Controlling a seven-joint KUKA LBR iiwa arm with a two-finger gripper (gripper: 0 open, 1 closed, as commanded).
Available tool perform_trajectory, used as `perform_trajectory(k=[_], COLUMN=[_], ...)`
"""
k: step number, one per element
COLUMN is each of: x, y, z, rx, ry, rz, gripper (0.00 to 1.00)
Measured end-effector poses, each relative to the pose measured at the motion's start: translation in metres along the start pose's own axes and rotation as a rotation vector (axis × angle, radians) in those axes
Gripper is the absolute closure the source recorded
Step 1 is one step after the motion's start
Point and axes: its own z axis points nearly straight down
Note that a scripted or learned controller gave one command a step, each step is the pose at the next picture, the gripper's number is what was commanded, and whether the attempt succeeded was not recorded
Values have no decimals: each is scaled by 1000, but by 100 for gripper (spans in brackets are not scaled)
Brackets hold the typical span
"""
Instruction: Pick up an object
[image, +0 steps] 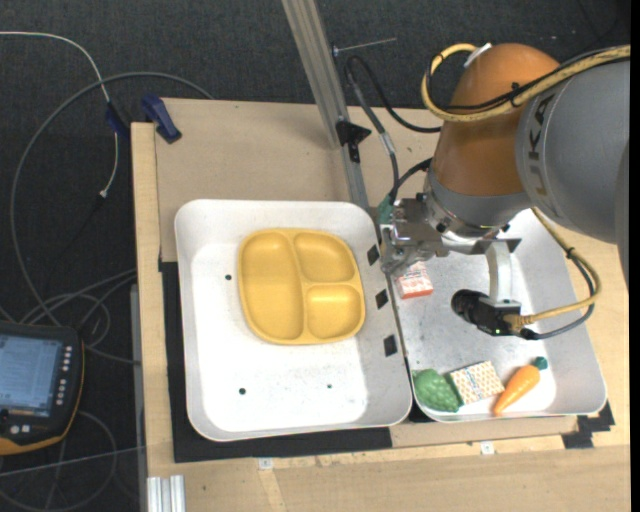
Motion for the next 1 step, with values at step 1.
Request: perform_trajectory(k=[1], x=[55], y=[8], z=[-2], rx=[0], ry=[0], rz=[0], gripper=[100])
